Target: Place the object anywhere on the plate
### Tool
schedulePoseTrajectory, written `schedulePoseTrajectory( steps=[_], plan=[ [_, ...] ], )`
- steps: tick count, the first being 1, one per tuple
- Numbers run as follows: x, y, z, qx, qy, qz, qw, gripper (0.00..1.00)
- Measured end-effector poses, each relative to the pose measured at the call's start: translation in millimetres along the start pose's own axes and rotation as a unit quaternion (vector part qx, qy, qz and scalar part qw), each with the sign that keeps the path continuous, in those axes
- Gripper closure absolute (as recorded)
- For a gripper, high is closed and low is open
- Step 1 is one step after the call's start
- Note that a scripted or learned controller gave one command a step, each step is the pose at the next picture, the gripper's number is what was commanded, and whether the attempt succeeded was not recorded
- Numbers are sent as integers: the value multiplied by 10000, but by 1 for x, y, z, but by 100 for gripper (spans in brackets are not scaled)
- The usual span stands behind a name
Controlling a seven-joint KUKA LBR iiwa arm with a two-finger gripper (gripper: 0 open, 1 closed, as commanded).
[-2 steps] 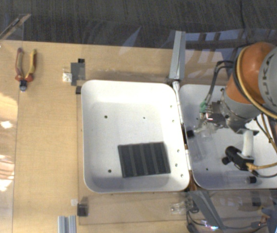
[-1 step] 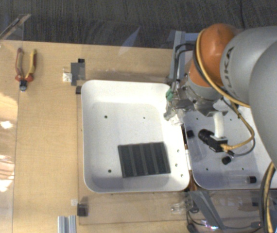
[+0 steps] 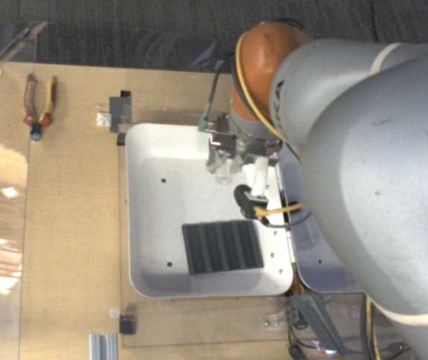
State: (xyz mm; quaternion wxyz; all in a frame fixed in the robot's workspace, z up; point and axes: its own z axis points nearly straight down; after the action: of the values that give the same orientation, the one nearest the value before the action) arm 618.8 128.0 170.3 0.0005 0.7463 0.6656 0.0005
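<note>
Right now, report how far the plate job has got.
Done: nothing I can confirm. In hand: the gripper hovers over the far end of the left bin, away from the plate; whether it carries the object I cannot tell. Left: bring the object over the dark ribbed plate and set it down.

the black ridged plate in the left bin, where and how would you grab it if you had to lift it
The black ridged plate lies flat on the floor of the left bin, near its front wall, so come straight down from above. Its long grooves run front to back. Probably best to pinch one of the raised ribs or span its shorter front-to-back sides; its left edge has bare floor beside it, giving the gripper room.
</note>
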Motion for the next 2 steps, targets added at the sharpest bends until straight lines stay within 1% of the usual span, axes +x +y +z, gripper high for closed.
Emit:
schedulePoseTrajectory(
  steps=[1, 2],
  plan=[
    [68, 37, -52, -7, 4, 446, 9990, 100],
    [113, 37, -80, 2, -1, 924, 9957, 100]
  ],
)
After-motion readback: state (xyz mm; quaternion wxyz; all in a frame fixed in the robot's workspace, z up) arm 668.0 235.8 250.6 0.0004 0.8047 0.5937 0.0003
